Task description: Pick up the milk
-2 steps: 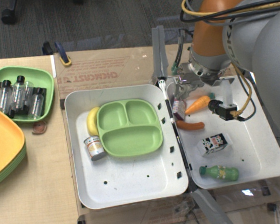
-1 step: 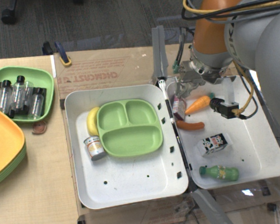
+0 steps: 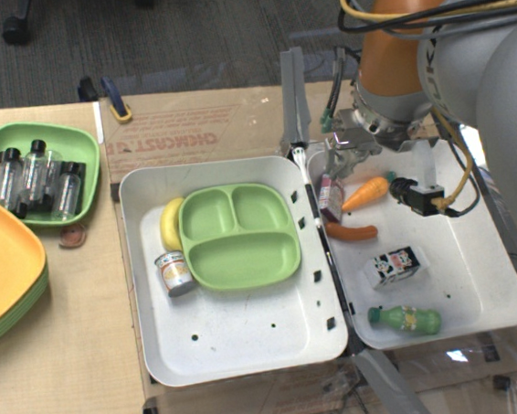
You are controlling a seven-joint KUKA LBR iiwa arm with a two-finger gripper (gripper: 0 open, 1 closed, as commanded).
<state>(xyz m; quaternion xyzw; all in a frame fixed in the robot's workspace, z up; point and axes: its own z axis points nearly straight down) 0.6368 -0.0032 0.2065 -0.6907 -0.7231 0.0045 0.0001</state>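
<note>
Claw [image 3: 339, 167] hangs at the right white bin's [image 3: 503, 304] upper-left corner, beside an orange carrot [image 3: 365, 193]; whether it is spread is unclear. Small black-and-white milk carton [image 3: 396, 266] lies well apart, mid-bin.

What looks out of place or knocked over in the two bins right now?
The milk carton lies tipped on its side in the right bin, and the green bottle lies flat near the front wall. Nothing looks spilled or damaged.
</note>
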